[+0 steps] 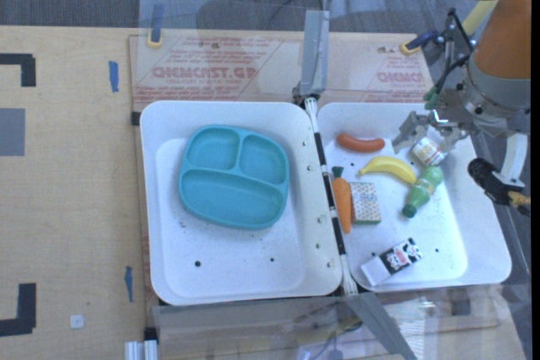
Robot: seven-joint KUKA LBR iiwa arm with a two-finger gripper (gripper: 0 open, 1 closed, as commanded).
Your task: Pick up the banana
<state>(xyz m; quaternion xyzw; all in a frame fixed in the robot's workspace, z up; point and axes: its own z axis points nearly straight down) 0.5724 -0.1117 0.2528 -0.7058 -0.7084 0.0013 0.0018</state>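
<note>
The banana (pixel 390 169) lies in the right bin (pixel 485 261), a sausage (pixel 360 142) just behind it and a green bottle (pixel 421 191) just to its right. A carrot (pixel 342 201) and a small box (pixel 365 203) sit to its front left, a milk carton (pixel 393 260) well in front. The pincer (pixel 432 129) hovers just behind and right of the banana, fingers spread, gripping nothing (a small jar (pixel 427 151) sits beneath it). The left bin (pixel 160 206) carries a blue plate (pixel 234 176).

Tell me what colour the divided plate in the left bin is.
Light blue; the divided plate shows clearly in the camera view.
</note>
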